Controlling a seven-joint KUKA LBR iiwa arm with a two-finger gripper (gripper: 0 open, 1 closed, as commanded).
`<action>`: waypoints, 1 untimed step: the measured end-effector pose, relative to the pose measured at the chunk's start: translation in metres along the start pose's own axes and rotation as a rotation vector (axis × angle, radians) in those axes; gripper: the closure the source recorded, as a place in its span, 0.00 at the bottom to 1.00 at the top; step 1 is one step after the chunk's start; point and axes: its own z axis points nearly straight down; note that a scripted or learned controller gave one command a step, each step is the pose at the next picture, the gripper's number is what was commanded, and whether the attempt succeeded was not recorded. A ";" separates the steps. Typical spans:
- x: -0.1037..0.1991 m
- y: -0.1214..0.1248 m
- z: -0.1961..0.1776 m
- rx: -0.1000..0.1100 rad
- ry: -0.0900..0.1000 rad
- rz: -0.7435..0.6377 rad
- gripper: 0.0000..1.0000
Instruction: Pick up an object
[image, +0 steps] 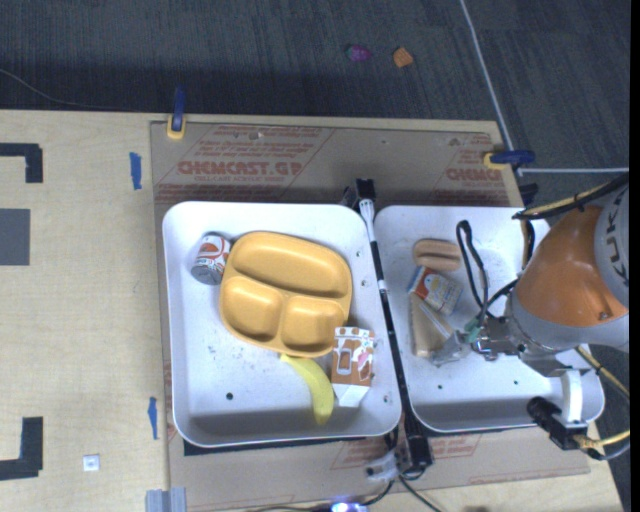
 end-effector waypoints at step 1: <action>0.013 0.000 0.000 -0.001 0.000 0.001 0.00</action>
